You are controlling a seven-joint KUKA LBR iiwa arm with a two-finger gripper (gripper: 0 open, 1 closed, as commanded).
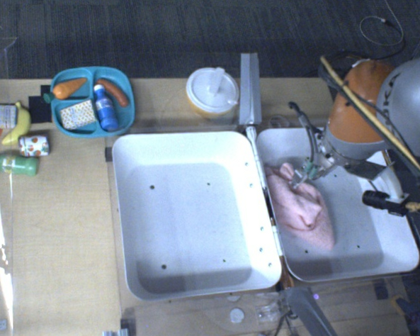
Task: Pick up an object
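No text, label, brand, number or sign can be read anywhere.

Open floor across the left bin [191, 214] (pink cloth [301, 208] crowding the right bin [365, 261])

One fixed camera above the bench [58, 244]

It looks down at a slant, taking in both white bins [191, 214] and the bench's far edge.

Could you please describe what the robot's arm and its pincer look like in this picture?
The arm is bulky and rounded, grey, with a glossy orange band above the wrist. A thin tan rod or cable crosses diagonally in front of it, and dark cables run beside it. The pincer is small, slim and dark metallic, with a greenish glint near its tip.
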